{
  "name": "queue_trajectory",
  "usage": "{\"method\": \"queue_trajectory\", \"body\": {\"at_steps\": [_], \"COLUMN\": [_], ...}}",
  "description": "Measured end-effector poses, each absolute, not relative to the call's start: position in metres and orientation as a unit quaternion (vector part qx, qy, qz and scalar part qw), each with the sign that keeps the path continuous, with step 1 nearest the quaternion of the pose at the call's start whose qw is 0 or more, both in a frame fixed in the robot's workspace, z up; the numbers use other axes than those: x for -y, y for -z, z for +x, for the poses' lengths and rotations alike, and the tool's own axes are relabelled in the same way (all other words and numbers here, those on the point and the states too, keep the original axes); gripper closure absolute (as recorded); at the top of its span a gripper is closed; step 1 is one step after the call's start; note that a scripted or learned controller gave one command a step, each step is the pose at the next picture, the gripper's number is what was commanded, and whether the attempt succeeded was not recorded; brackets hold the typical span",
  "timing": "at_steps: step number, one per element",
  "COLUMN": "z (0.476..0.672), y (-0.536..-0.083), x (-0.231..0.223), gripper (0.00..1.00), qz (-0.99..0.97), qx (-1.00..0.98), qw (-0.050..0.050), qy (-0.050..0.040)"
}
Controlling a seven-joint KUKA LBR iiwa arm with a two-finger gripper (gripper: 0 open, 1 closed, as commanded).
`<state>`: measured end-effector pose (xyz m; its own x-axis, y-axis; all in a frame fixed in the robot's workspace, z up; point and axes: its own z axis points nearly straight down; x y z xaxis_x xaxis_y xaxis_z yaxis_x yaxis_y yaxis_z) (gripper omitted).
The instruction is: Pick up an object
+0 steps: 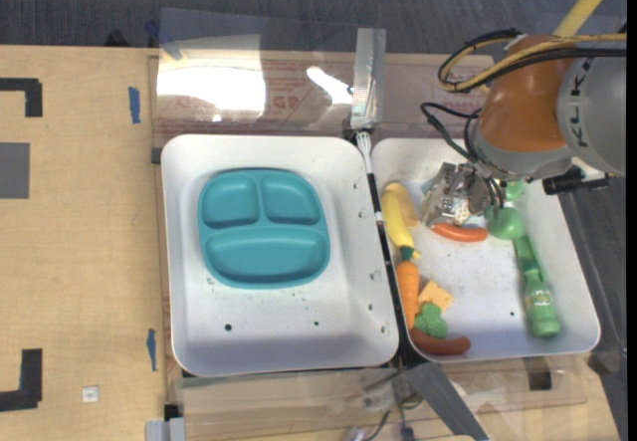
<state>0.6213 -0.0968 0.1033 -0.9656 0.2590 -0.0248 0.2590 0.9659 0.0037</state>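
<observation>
Gripper (456, 202) hovers low in the right bin (577, 330) over the red chili (460, 231), grip state unclear; next, descend and pinch.

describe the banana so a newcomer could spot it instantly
Look at the right-hand white bin, along its left wall. The banana lies there lengthwise, just above the carrot. It is the only plain yellow piece; the neighbours are orange, red or green.
</observation>
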Motion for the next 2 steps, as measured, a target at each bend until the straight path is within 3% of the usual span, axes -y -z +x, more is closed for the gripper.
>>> {"method": "queue_trajectory", "body": {"at_steps": [1,2], "z": [0.6561,0.6567], "y": [-0.2047,-0.2136], "x": [0.0760,0.0756], "gripper": [1.00,1.00], "qz": [0.227,0.226], "qx": [-0.974,-0.974], "qw": [0.007,0.009], "qy": [-0.0011,-0.0004]}}
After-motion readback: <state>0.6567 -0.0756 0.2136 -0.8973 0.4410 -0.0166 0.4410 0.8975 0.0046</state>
